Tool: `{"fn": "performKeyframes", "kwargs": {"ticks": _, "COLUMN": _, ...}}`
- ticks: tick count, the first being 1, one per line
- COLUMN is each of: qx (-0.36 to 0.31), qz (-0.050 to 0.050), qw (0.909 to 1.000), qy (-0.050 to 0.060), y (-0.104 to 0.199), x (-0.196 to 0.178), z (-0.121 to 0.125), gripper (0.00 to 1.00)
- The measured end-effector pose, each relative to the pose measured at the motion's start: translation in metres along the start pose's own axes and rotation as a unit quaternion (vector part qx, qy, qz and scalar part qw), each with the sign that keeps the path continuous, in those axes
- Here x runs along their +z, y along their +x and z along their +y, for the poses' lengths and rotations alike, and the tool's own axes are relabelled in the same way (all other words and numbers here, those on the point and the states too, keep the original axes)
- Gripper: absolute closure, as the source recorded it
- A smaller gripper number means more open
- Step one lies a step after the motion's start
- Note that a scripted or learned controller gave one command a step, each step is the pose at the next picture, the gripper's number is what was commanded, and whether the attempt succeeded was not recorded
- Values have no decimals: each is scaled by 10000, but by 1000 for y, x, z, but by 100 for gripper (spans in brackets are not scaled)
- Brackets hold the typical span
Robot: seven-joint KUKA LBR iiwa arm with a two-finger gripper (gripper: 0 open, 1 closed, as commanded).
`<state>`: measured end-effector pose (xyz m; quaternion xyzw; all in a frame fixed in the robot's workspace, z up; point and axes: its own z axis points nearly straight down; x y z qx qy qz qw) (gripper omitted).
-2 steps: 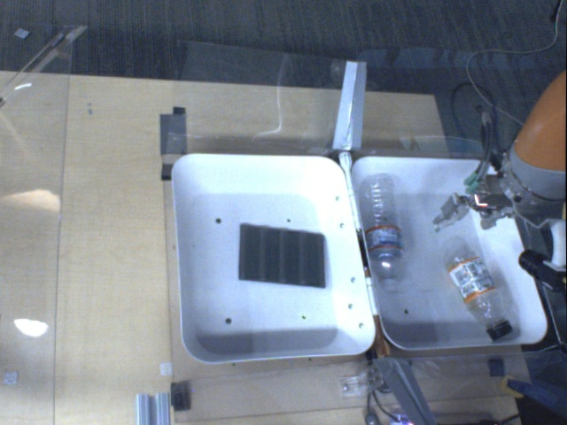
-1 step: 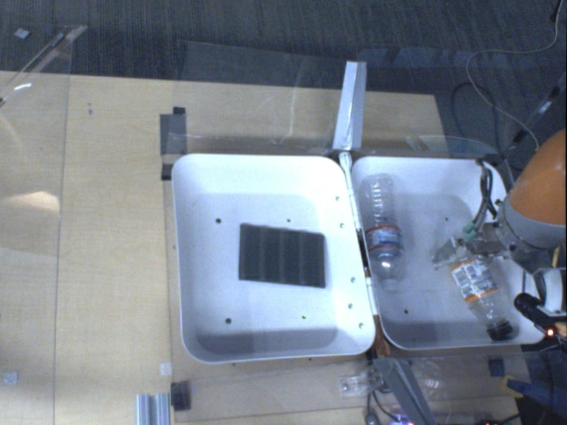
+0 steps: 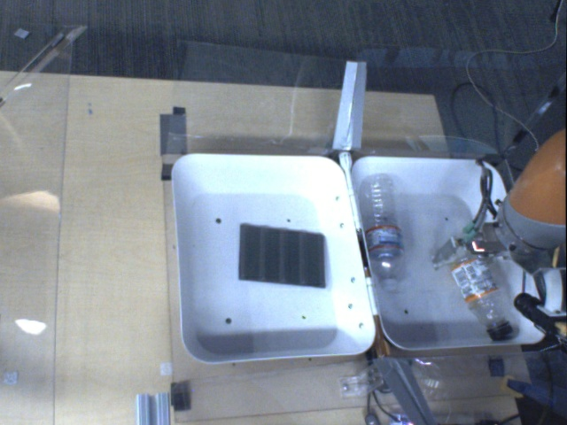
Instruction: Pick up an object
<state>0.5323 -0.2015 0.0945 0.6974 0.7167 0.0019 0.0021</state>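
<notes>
Pincer (image 3: 468,248), its state impossible to tell, poised in the right bin (image 3: 425,326) over a light, slippery, crushable clear bottle (image 3: 481,292), best taken across its labelled middle; a second bottle (image 3: 382,229) lies near the divider.

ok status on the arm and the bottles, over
Gripper low in right bin, over the near bottle; grip unconfirmed. Second bottle lies against the divider wall. Dark mat in left bin.
</notes>
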Motion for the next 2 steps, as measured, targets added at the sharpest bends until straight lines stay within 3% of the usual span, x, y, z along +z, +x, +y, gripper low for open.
{"fn": "performKeyframes", "kwargs": {"ticks": 1, "qx": -15, "qz": -1, "qw": 10000, "qy": -29, "y": 1, "x": -11, "z": 3, "gripper": 100}}
{"fn": "performKeyframes", "kwargs": {"ticks": 2, "qx": -905, "qz": -5, "qw": 9959, "qy": -52, "y": 105, "x": -95, "z": 46, "gripper": 100}}
